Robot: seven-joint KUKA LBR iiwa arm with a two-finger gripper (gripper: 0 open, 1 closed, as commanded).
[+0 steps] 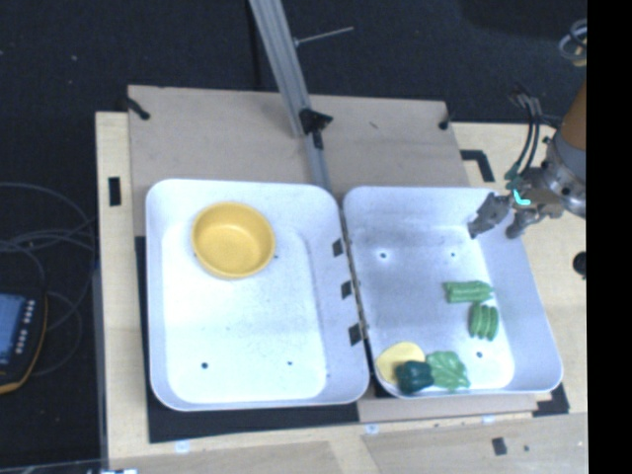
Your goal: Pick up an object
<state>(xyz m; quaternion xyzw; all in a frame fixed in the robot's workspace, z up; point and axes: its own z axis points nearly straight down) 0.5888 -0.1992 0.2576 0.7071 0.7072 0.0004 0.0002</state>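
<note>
Progress on the pick is judged to be at the approach stage: nothing is seen between the fingers of the gripper (500, 219), which are spread apart and carry nothing, poised at the upper right rim of the right bin (415, 215), right of centre in the frame. No object is seen lifted; descent, closure and lift are all judged outstanding. Candidate objects are found clustered in the lower right of that bin: a ridged green piece (466, 290) and a second, darker ribbed green piece (483, 320) just below it, then, near the bottom rim, a pale yellow rounded item (396, 355), a dark green glossy lump (415, 374) and a light green crinkled piece (448, 367), touching or nearly so. A smooth, round yellow bowl (233, 240) is noted in the upper part of the left bin (247, 354). Both bins are shallow, white, round-cornered and faintly speckled.
</note>
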